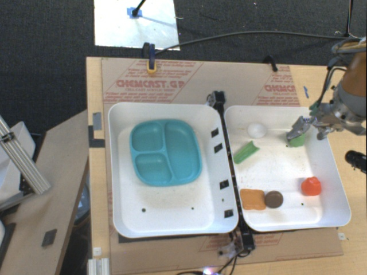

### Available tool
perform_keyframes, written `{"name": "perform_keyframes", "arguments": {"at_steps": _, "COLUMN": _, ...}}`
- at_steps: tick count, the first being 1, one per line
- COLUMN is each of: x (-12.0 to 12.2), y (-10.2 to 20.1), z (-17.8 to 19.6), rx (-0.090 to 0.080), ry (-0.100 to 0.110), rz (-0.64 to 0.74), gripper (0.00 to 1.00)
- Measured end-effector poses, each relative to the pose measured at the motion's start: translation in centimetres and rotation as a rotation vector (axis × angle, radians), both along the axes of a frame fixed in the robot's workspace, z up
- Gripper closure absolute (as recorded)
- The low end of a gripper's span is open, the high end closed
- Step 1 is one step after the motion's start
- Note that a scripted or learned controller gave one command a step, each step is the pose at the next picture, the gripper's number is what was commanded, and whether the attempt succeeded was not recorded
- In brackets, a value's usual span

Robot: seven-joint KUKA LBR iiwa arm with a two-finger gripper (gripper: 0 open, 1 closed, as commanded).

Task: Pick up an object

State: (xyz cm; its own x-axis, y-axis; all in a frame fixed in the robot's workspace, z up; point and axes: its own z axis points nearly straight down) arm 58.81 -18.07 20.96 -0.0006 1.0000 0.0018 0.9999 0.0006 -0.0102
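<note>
Care matters most at this step: the gripper hangs at the far side of the right bin, right over a small green piece, and in my judgement it should settle squarely astride that piece before closing. How wide the fingers stand cannot be told from here, nor whether they touch the piece. Elsewhere in the right bin lie a white ball, green block, orange block, brown ball and red piece.
</note>
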Motion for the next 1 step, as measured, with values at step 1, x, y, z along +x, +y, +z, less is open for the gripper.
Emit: {"name": "perform_keyframes", "arguments": {"at_steps": 1, "x": 0.28, "y": 0.04, "z": 0.7, "rx": -0.002, "ry": -0.012, "rz": 0.003, "gripper": 0.0}}
